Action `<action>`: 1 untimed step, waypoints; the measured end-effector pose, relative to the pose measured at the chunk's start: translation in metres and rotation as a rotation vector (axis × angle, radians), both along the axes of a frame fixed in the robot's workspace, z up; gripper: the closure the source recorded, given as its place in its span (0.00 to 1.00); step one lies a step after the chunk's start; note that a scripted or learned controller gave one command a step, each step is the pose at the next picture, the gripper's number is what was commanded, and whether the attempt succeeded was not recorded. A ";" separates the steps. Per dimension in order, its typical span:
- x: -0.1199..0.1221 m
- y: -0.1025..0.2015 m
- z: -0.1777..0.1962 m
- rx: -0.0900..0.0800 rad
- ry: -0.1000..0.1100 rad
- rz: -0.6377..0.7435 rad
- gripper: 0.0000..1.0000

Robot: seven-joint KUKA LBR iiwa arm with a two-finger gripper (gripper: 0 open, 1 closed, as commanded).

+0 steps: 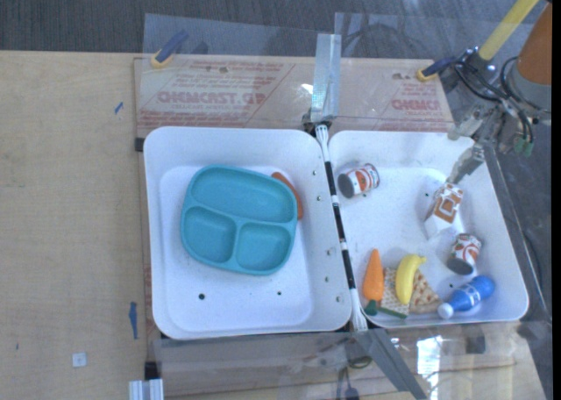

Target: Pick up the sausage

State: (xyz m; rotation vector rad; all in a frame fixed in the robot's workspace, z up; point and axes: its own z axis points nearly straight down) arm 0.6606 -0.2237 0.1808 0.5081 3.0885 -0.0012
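Sausage (290,192) seemingly tucked beside teal tray (239,219)

Red lettering reading "CHEMCAST" runs across the protective paper on the clear acrylic sheet (219,91) behind the left bin, with more smaller print beneath it that is too blurred to read. The same red print partly shows on the sheet behind the right bin (412,100), cut off and illegible.
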 end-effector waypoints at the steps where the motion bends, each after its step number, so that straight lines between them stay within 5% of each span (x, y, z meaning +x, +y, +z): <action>1: -0.077 0.050 -0.036 0.002 0.007 0.045 0.00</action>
